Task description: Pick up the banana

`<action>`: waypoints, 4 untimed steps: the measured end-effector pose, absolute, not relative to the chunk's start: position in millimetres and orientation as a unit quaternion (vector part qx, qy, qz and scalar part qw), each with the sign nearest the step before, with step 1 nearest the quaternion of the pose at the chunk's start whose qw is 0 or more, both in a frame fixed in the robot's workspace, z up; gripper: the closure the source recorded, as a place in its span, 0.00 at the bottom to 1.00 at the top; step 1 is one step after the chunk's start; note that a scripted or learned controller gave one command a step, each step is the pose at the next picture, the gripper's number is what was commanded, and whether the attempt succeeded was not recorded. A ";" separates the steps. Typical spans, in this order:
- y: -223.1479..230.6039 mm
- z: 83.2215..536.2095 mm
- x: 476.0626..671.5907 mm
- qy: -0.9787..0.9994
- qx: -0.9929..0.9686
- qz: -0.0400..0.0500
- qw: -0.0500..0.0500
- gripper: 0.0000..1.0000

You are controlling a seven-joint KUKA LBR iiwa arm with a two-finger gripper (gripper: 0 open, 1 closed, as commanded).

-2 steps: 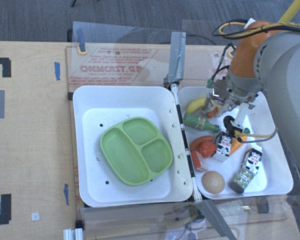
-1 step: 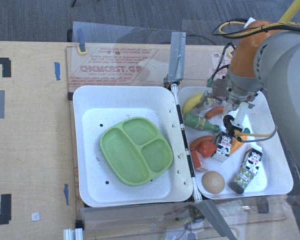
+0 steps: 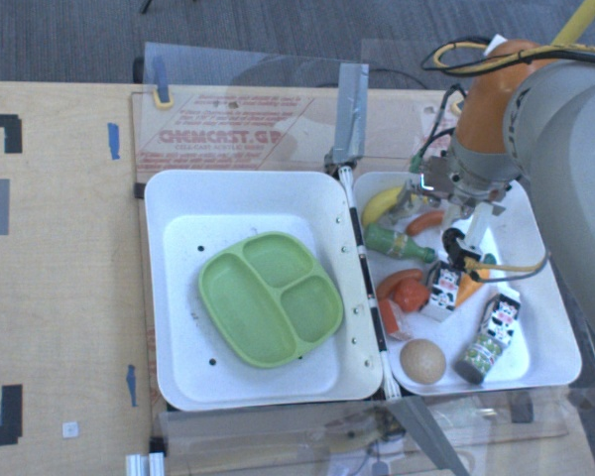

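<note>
Arm (image 3: 535, 117): reaches in over the right bin (image 3: 550, 365).
Left bin (image 3: 169, 226): well left of the jaws, holding a green divided plate (image 3: 271, 298).
Gripper (image 3: 438, 198): low in the right bin's far end; jaws' state cannot be told.
Banana (image 3: 382, 204): just left of the jaws, against the bin's far-left corner.
Green bottle (image 3: 399, 244): just below the jaws.

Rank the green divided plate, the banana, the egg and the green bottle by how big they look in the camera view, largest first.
1. green divided plate, by far the largest.
2. green bottle and banana: they look alike in size, and the arm covers part of the banana, so no ranking.
3. egg, the smallest.
</note>
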State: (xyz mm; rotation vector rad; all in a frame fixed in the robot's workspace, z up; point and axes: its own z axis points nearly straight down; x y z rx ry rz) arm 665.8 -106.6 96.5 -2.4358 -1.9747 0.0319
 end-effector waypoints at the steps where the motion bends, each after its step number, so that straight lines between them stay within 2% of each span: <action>1: -98.3 88.5 662.2 -0.563 -0.826 0.014 0.007 0.00; 2: -139.2 89.0 609.6 -0.564 -0.826 -0.002 -0.004 0.00; 3: -97.3 92.8 662.7 -0.452 -0.892 0.011 0.006 0.00; 4: -52.4 182.3 655.2 -0.464 -0.886 0.002 0.001 0.00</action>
